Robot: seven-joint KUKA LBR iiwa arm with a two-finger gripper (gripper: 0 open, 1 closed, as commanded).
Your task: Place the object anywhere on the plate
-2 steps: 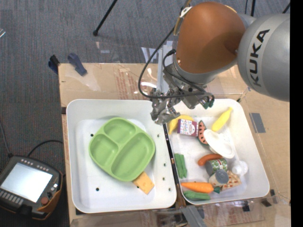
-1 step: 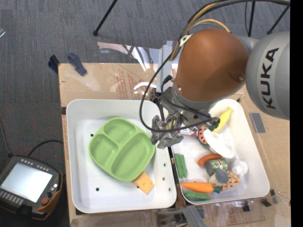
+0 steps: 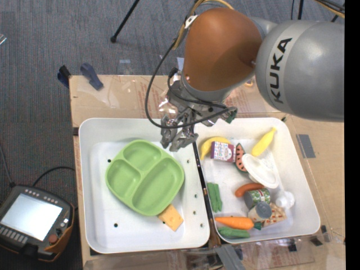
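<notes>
Camera view: my gripper [image 3: 179, 139] hangs over the inner edge of the left bin [image 3: 90, 151], just off the green plate [image 3: 145, 176] at its 1 o'clock rim. Fingers look close together with nothing visible between them, but I can't tell for sure. Plate has three sections, sits mid-bin, tilted. An orange cheese wedge [image 3: 171, 217] lies at the plate's 5 o'clock, touching or tucked under its rim, not on the plate. Right bin [image 3: 301, 167] holds the pile: banana [image 3: 209, 145] at its 11 o'clock, a purple carton [image 3: 223, 151] beside it, watermelon slice [image 3: 240, 157], corn cob [image 3: 264, 142] at 1 o'clock, carrot [image 3: 237, 223] at 6 o'clock, green beans [image 3: 214, 196] along the left wall. A tablet [image 3: 32, 220] sits on the floor at 8 o'clock of the desk [image 3: 112, 97].
</notes>
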